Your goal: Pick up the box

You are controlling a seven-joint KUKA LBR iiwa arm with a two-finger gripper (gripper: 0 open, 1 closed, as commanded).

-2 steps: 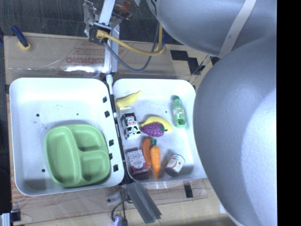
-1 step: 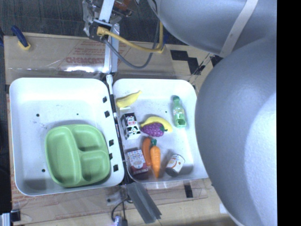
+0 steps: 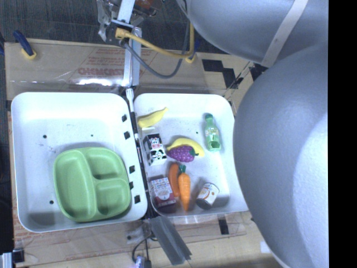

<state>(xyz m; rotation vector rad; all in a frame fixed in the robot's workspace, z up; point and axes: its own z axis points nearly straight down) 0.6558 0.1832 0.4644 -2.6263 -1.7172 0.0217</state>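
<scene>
Tool state cannot be told from this slanted look down on the counter. What does show of the robot is the grey arm (image 3: 279, 149), looming large over the right side and overlapping the right edge of the right bin (image 3: 223, 108).

Two things in that bin could pass for the box. A small black-and-white box (image 3: 155, 148) lies against the bin's left wall, just beside the divider between the bins, about halfway down. A dark red box (image 3: 162, 191) with a pale label lies lower along the same wall, near the bin's near-left corner. Both are well apart from the arm's casing, on the far side of the bin from it, with the other items between.

Those items: a pale yellow banana (image 3: 152, 118) above the black-and-white box, a second, brighter banana (image 3: 187, 146) to its right with a purple bunch of grapes (image 3: 181, 154) touching its underside, and a green bottle (image 3: 211, 132) lying lengthwise nearer the arm. Two carrots (image 3: 179, 184) lie side by side, touching the dark red box's right edge. A small can (image 3: 207, 195) lies tilted at the bottom, right of the carrots.

The left bin (image 3: 33, 110) holds a green divided plate (image 3: 92, 183) in its lower half.

Behind the bins a metal post (image 3: 129, 43) rises from the divider, with a yellow cable (image 3: 162, 50) looping off it.
</scene>
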